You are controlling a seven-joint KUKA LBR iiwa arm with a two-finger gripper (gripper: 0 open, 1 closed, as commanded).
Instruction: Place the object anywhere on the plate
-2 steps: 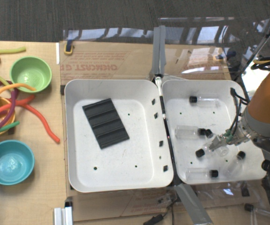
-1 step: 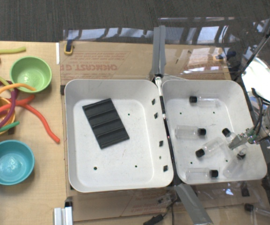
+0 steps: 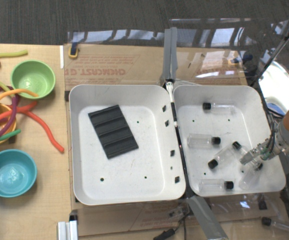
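A black ridged plate [image 3: 112, 131] lies flat and slanted in the left bin [image 3: 84, 184]. The right bin [image 3: 189, 95] holds several clear vials with black caps: one at the back [image 3: 218, 106], one in the middle [image 3: 203, 141], one near the front wall [image 3: 214, 186], and two tilted ones [image 3: 221, 158] close to the arm. My gripper [image 3: 251, 158] is low in the right bin near its right wall, just right of the tilted vials. I see nothing clearly held in it.
A divider [image 3: 174, 129] with black clips separates the two bins. On the wooden table at left stand a green bowl [image 3: 32, 79] and a teal bowl [image 3: 10, 173], with coloured cords [image 3: 19, 115] between them. Cables [image 3: 270, 126] hang along the right bin's edge.
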